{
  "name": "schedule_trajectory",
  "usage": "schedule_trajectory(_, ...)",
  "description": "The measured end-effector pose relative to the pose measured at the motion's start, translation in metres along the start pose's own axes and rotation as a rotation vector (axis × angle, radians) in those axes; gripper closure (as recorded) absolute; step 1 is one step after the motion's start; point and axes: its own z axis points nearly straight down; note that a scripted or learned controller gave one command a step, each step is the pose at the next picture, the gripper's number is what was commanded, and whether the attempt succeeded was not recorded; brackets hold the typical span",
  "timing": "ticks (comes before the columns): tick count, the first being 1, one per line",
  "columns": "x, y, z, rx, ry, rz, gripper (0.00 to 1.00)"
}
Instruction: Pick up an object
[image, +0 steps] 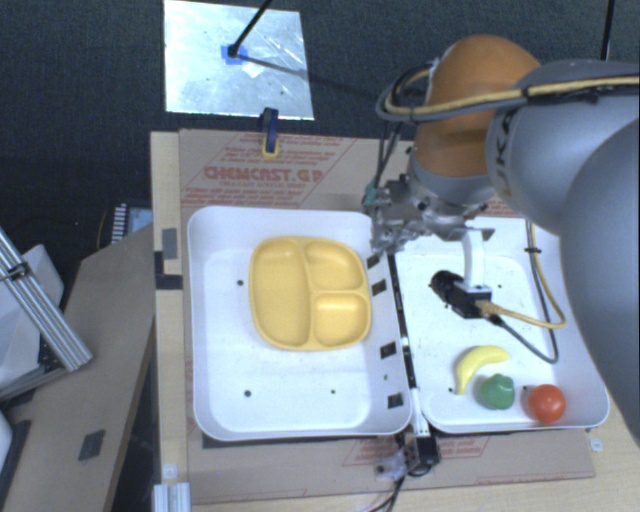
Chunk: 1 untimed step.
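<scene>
End effector (392, 228) at right bin's (440, 345) far-left corner, grip state unreadable; banana (478, 365) toward tabletop's near-right corner, slanted.

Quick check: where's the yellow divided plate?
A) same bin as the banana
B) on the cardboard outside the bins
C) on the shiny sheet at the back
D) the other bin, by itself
D: the yellow plate lies flat, alone in the view-left bin. The banana, green item and red item sit in the view-right bin.
</scene>
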Motion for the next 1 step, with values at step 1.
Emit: schedule_trajectory(1, 0.0386, 0.0238, 0.0032, -0.001, -0.001, 0.002, 1.0)
